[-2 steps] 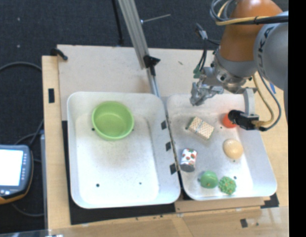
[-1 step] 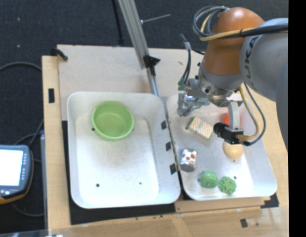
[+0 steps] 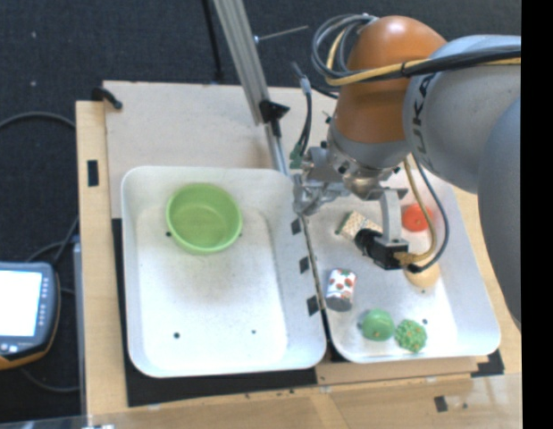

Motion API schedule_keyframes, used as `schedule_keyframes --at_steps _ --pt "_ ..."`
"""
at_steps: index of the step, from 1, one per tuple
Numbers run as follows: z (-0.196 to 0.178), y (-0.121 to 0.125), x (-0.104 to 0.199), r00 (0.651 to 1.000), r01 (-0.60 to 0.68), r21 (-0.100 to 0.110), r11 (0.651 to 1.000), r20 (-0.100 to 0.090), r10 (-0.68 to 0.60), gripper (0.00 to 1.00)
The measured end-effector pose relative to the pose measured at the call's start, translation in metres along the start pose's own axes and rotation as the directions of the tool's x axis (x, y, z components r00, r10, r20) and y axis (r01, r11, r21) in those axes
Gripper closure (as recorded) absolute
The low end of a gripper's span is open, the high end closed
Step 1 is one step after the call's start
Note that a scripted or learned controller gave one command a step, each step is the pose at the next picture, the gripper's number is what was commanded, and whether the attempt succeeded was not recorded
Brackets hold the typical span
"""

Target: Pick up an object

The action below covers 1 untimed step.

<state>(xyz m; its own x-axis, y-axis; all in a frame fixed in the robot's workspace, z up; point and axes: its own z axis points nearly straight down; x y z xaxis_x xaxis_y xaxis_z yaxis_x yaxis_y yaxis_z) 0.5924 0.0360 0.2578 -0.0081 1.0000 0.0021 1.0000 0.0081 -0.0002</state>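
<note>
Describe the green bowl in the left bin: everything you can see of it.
The green bowl is a round, light green bowl, plastic by the look of it, with a smooth rim and a plain inside. It stands upright, mouth up, with nothing visible in it. It sits on the floor of the left bin, in the far part near the back wall, nearer the left side than the divide between the bins. It touches only the bin floor; the gripper is off to its right, apart from it.

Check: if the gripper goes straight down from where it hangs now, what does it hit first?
Probably bare floor of the right bin, near its upper-left corner by the divider. The gripper hangs there; the speckled block lies just to the side. Depth is unclear from this slanted view.
</note>
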Motion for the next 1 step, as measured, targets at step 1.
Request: schedule_keyframes --at_steps 1 --pt "-0.0005 -0.0298 0.0491 1.000 0.000 0.001 1.000 0.000 0.000 1.00"
